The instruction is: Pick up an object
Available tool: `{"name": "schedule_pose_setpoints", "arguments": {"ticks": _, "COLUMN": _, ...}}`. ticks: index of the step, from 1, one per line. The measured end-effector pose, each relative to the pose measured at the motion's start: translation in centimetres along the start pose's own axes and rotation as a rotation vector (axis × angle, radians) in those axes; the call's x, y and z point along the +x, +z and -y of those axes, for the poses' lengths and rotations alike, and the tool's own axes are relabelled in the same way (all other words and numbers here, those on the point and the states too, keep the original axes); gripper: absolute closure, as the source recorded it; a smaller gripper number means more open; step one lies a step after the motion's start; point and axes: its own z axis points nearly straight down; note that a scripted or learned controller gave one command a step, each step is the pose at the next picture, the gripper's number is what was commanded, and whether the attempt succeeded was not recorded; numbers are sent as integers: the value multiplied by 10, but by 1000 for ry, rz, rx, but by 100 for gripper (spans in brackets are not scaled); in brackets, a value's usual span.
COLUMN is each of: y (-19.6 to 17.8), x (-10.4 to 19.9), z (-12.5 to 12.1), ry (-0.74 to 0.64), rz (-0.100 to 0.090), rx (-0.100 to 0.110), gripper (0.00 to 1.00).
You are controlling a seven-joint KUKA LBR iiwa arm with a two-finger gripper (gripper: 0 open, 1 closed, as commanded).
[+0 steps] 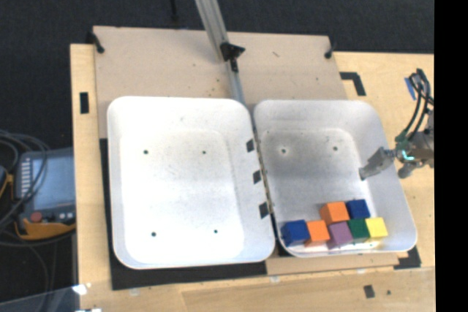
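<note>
Camera view: the coloured blocks (336, 224) sit packed tight in the near right corner of the right bin (292, 128) — blue, orange, purple, green and yellow, touching one another. A grab there could wedge against a neighbour or the bin wall and slip. The gripper (376, 163) hovers at the bin's right rim, well apart from the blocks — how wide it stands I cannot tell; it holds nothing visible.
</note>
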Motion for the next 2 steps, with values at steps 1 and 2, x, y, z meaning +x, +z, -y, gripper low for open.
{"name": "schedule_pose_setpoints", "arguments": {"ticks": 1, "y": -2, "x": 0, "z": -1, "ry": 0, "rz": 1, "rx": -5, "gripper": 0}}
{"name": "schedule_pose_setpoints", "arguments": {"ticks": 2, "y": 41, "x": 2, "z": -6, "ry": 5, "rz": 3, "rx": 0, "gripper": 0}}
